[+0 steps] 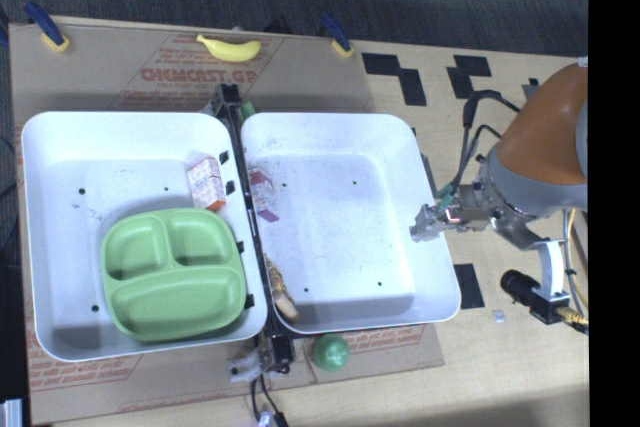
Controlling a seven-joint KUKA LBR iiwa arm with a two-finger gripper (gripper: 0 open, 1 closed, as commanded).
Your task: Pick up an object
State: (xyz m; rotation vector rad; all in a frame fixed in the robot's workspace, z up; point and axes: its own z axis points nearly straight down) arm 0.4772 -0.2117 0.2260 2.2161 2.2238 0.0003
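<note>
Claw (428,223) at the right bin's (330,130) right rim.
Whether it is released or clenched, I cannot tell. A green tray (175,273) lies in the left bin (60,135).

Arm pose, single frame.
Arm (545,140) enters from right, orange band uppermost, grey wrist below it. Gripper (428,223) extends leftward, low and roughly horizontal; finger state not resolvable. Nothing visible between fingertips.
</note>
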